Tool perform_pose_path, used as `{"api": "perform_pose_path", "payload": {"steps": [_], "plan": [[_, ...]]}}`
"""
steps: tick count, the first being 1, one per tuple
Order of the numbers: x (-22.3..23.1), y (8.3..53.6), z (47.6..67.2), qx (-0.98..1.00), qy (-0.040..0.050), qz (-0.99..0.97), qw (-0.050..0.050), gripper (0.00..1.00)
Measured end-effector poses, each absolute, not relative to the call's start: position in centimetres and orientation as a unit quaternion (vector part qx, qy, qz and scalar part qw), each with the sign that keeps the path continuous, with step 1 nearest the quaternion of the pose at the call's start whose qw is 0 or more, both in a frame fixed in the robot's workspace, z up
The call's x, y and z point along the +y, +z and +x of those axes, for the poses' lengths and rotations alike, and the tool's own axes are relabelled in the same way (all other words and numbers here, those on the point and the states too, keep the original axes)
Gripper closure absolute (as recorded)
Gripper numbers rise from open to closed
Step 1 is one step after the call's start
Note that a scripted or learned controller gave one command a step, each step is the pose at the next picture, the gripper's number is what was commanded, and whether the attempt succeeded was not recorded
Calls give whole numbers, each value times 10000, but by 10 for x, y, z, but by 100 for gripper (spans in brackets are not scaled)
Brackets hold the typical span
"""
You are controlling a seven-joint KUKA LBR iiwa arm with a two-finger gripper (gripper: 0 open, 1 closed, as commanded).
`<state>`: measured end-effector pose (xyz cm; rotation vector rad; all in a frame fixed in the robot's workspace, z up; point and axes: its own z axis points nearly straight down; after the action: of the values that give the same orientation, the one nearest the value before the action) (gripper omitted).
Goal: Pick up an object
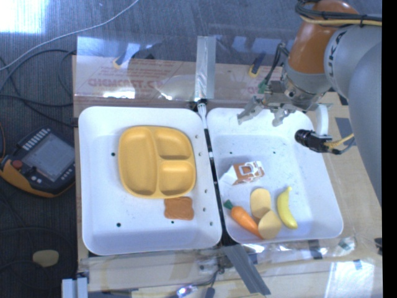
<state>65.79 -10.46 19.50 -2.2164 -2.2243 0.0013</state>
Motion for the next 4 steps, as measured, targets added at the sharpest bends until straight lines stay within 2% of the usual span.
{"api": "perform_pose_path", "payload": {"steps": [1,2,3,4], "plan": [[-111,152,650,-7584,17,-6518,-1,0],[-105,138,661,-7821,16,-6232,-8,0],[-114,90,612,-7058,-39,-7084,-30,0],[-139,152,527,-6316,7,-7753,12,0]]}}
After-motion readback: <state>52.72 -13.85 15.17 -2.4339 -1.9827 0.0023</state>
